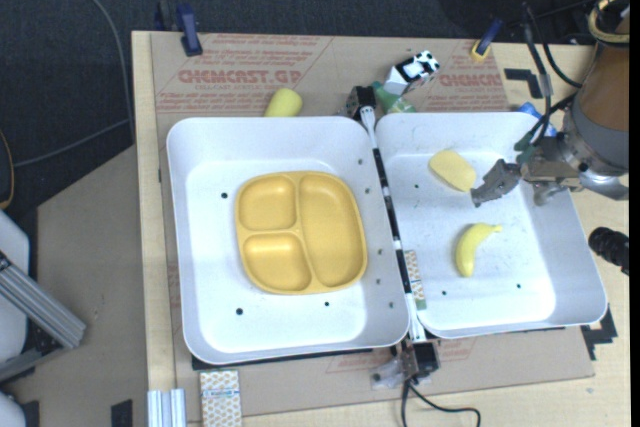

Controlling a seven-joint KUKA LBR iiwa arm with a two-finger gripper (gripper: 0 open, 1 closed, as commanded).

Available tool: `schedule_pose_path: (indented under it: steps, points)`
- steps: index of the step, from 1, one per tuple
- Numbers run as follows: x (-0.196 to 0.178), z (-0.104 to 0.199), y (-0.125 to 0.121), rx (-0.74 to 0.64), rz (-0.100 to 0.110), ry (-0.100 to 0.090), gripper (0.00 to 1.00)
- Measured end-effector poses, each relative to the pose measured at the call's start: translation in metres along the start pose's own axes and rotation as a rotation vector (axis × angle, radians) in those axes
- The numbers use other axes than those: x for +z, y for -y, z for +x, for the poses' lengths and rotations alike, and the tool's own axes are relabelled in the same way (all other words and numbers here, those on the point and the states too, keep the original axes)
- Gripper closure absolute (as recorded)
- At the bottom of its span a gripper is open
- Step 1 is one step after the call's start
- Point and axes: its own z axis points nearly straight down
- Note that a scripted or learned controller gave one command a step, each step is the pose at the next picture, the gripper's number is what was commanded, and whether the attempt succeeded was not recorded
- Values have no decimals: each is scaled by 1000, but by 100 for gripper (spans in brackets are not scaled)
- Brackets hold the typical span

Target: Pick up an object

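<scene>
In the right bin [560, 285] lie a small yellow banana [470, 248] near the middle and a pale yellow wedge-shaped piece [453, 169] toward the far left corner. My gripper [516, 194] hangs over the bin's far right part, just right of the wedge and above the banana. It is open: the left finger [492, 186] points toward the wedge, the other sits further right, and nothing is between them. The left bin [200, 165] holds a yellow three-compartment plate [300, 232].
Beyond the bins, on the cardboard, rest a small yellow object [283, 102] and a black-and-white toy [415, 69]. Blue clamps [187, 28] grip the board's far edge. The arm's grey wrist and orange band [605, 105] rise at the right.
</scene>
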Motion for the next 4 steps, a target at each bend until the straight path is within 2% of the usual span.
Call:
schedule_pose_path:
  steps: [1, 2, 3, 4]
  points:
    - [114, -15, -21, 2, 2, 0, 0]
    - [172, -12, -5, 1, 1, -1, 0]
    - [162, -12, -5, 2, -1, 0, 100]
    - [57, 71, -11, -1, -2, 0, 100]
